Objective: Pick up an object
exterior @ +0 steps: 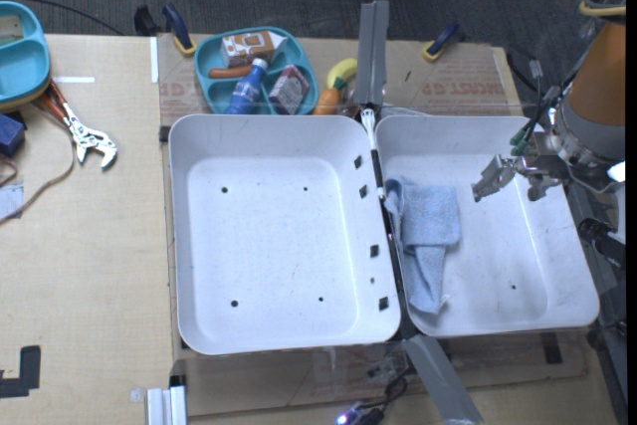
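The pick has not yet happened: the gripper (495,176) hangs above the right bin (557,309) with nothing between its fingers, which look slightly parted, so approach, closing and lifting all seem left to do. The only thing to take there is the blue cloth (426,236), lying just to the camera-left of the gripper and a little nearer the camera, against the bin wall next to the left bin (189,244). It is soft, nubby terry, rumpled into a long limp fold, on smooth, hard white plastic with rounded corners.
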Available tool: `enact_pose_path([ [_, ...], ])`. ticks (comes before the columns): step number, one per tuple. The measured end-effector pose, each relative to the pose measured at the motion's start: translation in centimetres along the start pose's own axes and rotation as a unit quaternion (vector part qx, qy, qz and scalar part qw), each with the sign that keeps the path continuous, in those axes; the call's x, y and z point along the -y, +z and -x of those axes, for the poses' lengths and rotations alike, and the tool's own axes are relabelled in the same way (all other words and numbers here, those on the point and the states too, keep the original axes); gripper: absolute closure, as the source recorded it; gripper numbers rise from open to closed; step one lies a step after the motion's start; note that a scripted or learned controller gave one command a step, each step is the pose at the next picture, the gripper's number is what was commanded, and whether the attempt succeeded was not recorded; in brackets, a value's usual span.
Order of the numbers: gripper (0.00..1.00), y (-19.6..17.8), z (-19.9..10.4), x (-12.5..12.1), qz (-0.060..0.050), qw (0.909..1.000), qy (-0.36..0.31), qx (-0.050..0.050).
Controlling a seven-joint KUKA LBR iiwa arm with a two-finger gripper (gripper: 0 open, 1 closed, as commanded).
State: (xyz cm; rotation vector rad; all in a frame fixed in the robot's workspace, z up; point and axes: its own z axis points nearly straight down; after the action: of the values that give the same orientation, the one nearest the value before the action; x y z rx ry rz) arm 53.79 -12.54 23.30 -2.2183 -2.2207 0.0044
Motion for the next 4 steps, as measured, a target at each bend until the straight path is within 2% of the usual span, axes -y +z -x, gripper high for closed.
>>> enact_pose_path([
  [1,0.00,11.9,-1.3,2.0,0.000,0.9989,0.048,0.000],
  [2,0.00,14.1,7.4,-5.6,0.002,0.9918,0.127,-0.001],
  [3,0.00,8.4,5.4,-2.7,0.001,0.9993,-0.038,0.000],
  [4,0.00,13.9,-2.4,-0.4,0.003,0.9991,0.042,0.000],
])
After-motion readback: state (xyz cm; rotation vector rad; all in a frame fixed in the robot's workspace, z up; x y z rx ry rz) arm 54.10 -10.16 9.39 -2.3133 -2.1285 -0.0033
